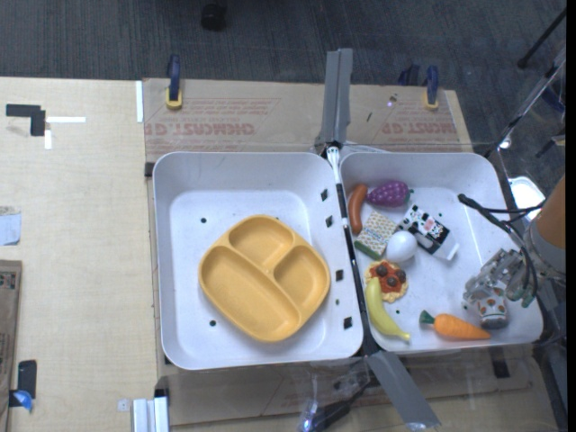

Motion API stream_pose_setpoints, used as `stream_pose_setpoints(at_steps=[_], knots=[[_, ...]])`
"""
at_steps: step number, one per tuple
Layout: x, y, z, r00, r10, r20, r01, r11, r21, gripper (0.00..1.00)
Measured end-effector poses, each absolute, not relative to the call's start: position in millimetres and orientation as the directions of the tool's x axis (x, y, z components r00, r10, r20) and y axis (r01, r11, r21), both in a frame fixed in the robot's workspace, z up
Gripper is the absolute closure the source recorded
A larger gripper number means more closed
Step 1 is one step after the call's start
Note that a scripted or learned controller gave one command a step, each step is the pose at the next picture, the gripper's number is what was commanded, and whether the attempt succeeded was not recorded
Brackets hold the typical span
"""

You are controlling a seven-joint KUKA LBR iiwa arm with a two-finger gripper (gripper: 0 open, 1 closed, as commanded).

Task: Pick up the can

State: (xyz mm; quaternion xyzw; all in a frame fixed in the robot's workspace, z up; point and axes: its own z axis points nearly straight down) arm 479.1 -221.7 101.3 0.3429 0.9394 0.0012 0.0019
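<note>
The can (492, 310) is small and white with red marks. It stands near the right wall of the right bin (432, 171), close to the front corner. My gripper (498, 282) is a grey metal shape directly over the can's top and partly covers it. The arm (551, 232) comes in from the right edge. Whether the can is held is not clear from this angle.
An orange carrot (459, 328) lies just left of the can. Further left are a banana (383, 310), a pizza slice (390, 277), a white egg (400, 246), a cow-patterned box (426, 229), grapes (389, 193) and a sausage (358, 207). The left bin (180, 205) holds a yellow divided plate (264, 277).
</note>
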Motion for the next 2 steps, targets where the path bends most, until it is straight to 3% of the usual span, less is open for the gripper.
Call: stream_pose_setpoints(at_steps=[1,2], knots=[[479.1,-221.7,101.3,-0.765,0.644,-0.003,0.644,0.765,0.003,0.00],[480.2,-221.7,110.5,-0.763,0.646,-0.005,0.646,0.763,0.006,1.00]])
